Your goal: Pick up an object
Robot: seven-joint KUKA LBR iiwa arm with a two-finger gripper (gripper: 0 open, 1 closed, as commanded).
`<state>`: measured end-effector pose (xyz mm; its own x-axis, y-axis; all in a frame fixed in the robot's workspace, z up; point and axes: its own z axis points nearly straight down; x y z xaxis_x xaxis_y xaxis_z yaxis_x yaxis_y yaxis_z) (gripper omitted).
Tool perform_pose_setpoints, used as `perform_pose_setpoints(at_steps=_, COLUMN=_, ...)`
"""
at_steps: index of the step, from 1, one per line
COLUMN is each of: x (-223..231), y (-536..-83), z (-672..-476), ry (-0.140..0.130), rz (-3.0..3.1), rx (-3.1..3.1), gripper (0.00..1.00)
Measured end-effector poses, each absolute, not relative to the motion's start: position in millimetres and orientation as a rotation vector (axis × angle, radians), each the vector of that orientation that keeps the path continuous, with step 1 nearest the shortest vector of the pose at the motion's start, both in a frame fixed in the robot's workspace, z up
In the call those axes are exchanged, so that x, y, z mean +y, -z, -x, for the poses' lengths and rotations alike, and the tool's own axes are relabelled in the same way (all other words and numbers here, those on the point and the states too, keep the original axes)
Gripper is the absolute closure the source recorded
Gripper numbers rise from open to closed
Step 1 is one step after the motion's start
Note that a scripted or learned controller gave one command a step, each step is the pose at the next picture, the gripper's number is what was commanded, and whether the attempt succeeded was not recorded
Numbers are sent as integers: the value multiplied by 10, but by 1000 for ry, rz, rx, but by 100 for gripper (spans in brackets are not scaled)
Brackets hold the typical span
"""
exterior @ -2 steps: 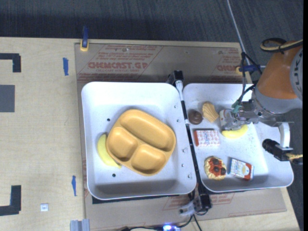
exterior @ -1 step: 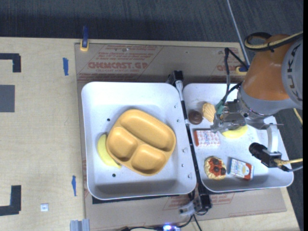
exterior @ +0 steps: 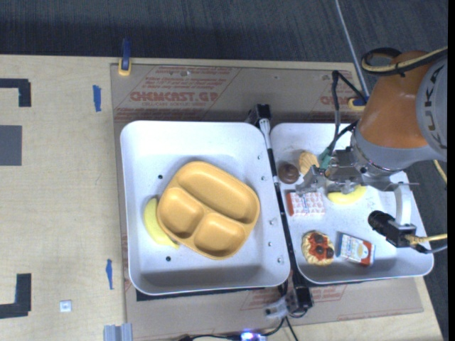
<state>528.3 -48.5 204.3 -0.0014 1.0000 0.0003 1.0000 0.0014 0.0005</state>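
**Q:** Where is your gripper, and what is it doing?

**A:** My gripper (exterior: 328,180) hangs low over the right bin (exterior: 419,265), near its middle; my own wrist covers the tips from this angle, so I cannot tell whether it is spread or closed, and I see nothing held in it.

**Q:** What lies closest to it?

**A:** A small yellow piece (exterior: 347,195) sits just beside it, partly under my wrist; the red-and-white packet (exterior: 306,204) lies just below and to the left; a brown ball (exterior: 288,171) and a pale cone-like thing (exterior: 308,162) sit close together towards the bin's upper left; the pizza toy (exterior: 318,247) and the small carton (exterior: 354,249) rest nearer the front wall.

**Q:** So what could go wrong?

**A:** I judge crowding the main risk; yellow piece and packet lie so near each other that I might come down between them, pinch an edge and lose it on the lift; the flat packet offers little to grip, so I could slide over it; the ball could roll off if nudged.

**Q:** And the other bin?

**A:** The left bin (exterior: 135,148) holds a yellow divided tray (exterior: 207,209) lying over a banana (exterior: 153,222); both are well apart from me, so they should not interfere.
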Motion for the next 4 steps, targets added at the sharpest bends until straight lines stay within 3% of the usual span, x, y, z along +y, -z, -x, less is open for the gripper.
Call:
perform_pose_setpoints(at_steps=1, x=-945, y=-859, z=-5085, ry=-1, rz=-2221, rx=2219, gripper=0)
perform_pose_setpoints(at_steps=2, x=-946, y=-968, z=-5102, ry=-6, rz=-2218, rx=2215, gripper=100)
perform_pose_setpoints(at_steps=3, x=-946, y=-967, z=-5101, ry=-5, rz=-2218, rx=2215, gripper=0)
perform_pose_setpoints(at_steps=4, x=-943, y=-862, z=-4839, ry=-6, rz=-2218, rx=2218, gripper=0)
